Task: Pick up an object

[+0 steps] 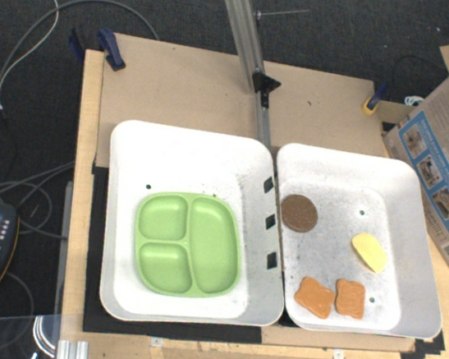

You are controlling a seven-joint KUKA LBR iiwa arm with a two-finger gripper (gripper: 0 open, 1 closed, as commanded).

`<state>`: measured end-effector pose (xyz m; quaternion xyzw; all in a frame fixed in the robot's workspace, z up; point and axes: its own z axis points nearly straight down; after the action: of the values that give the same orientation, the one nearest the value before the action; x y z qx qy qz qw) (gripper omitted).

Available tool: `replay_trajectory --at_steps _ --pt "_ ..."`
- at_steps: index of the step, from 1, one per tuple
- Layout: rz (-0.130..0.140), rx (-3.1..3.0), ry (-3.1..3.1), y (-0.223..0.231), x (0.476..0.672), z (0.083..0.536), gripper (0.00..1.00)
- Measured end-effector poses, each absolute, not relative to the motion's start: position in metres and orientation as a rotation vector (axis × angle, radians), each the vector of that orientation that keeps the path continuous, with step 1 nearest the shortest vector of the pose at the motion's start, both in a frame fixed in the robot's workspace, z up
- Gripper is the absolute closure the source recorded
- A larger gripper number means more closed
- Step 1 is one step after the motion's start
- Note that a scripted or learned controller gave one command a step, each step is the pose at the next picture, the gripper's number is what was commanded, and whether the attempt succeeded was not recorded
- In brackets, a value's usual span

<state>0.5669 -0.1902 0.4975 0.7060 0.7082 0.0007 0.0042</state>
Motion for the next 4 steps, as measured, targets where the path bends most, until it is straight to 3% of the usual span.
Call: replay_trajectory --at_steps 1,2,3,4 --pt "0.001 2.214 2.220 -0.190 0.567 0.497 0.00" --pt "0.003 2.208 2.217 -0.190 0.567 0.509 1.00" --pt "0.002 2.209 2.218 -0.190 0.567 0.508 0.00" --pt "0.005 2.204 2.216 -0.190 0.568 0.520 1.00"
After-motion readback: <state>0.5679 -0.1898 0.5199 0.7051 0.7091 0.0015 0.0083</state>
